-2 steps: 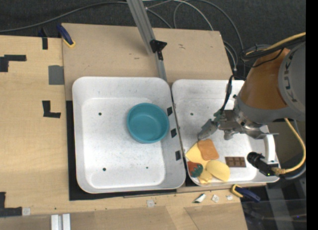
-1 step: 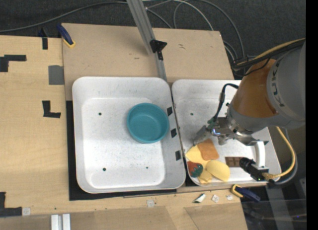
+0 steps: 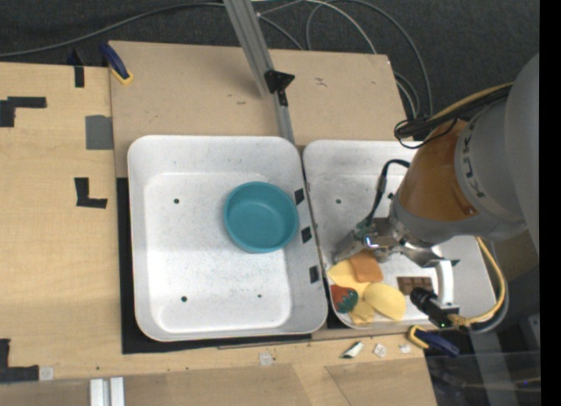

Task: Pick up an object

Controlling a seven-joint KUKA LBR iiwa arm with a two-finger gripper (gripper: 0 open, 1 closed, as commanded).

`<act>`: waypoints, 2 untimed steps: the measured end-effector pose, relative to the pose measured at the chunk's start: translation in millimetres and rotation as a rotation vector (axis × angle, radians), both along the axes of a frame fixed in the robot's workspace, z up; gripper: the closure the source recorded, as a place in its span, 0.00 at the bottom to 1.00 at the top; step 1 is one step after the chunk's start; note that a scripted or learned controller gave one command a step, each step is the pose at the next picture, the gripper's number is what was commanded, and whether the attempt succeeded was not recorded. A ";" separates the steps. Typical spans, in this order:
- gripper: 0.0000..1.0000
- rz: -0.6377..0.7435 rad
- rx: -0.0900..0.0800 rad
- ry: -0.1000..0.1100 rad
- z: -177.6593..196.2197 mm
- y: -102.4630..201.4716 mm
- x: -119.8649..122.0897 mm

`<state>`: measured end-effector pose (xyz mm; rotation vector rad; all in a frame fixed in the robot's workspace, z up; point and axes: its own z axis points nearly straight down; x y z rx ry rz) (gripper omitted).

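Teal bowl point(image 3: 260, 217) in left bin point(image 3: 158, 176); fingers' point(image 3: 375, 239) state unclear above right bin's point(image 3: 337, 176) toys point(image 3: 368, 288).

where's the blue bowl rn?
The blue bowl sits in the left bin, toward its right side near the divide with the right bin, well apart from the gripper.

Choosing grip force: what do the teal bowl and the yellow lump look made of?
The teal bowl looks like smooth, matte plastic: uniform colour, soft sheen, even rim. The yellow lump looks soft, perhaps foam or rubber, given its rounded, irregular shape and dull surface; uncertain.
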<state>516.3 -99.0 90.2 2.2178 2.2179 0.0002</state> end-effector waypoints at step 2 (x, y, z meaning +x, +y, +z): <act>1.00 0.001 0.003 0.001 63.9 -8.0 2.8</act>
